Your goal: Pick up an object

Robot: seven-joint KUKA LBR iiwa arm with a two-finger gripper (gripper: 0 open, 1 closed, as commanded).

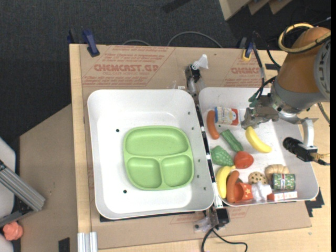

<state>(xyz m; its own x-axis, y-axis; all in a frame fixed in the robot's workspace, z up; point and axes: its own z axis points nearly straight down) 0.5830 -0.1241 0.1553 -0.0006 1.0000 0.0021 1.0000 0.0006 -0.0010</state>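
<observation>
Nearest, a green can [283, 181] is sitting in the right white bin [311, 185]. Farther back, the gripper [253, 118] is hovering just above a yellow plastic banana [258, 140]; whether it is grasping anything, I cannot tell.

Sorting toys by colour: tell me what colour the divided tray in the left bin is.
Light green; the divided tray shows clearly in the camera view.

On my worktop [131, 67], red print reading "CHEMCAST GP" runs across the brown board behind the left bin [100, 109], and again, partly hidden, behind the right bin [210, 94]. Smaller lines beneath stay unreadable.
</observation>
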